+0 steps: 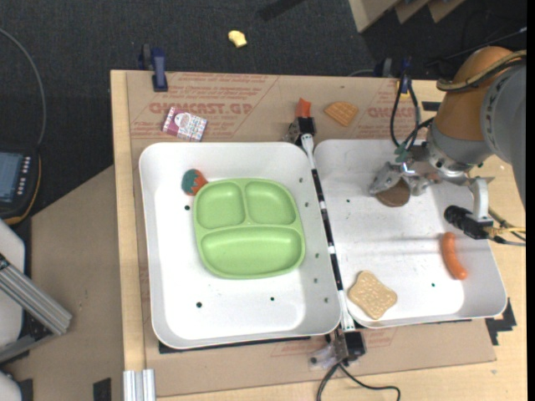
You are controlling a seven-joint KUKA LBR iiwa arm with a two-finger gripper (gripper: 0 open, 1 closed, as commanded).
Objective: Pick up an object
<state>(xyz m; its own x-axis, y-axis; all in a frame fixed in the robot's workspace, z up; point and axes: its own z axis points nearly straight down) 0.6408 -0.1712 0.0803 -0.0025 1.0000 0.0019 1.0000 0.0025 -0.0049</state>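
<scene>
Now metal end effector meets rounded brown object.

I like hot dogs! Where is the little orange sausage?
The orange sausage lies in the right bin, near its right edge, below the gripper and right of the toast piece.

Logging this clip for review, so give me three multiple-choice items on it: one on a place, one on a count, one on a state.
1. Where does the green divided plate lie?
A. in the left bin
B. in the right bin
C. on the cardboard

2. How many compartments does the plate have?
A. two
B. three
C. five

3. How does the orange sausage lie?
A. under the gripper
B. on the plate
C. apart from the gripper, near the right bin's right edge

Answers: 1 A, the plate sits in the left bin. 2 B, two small sections above one wide one. 3 C, bare bin floor separates them.
</scene>
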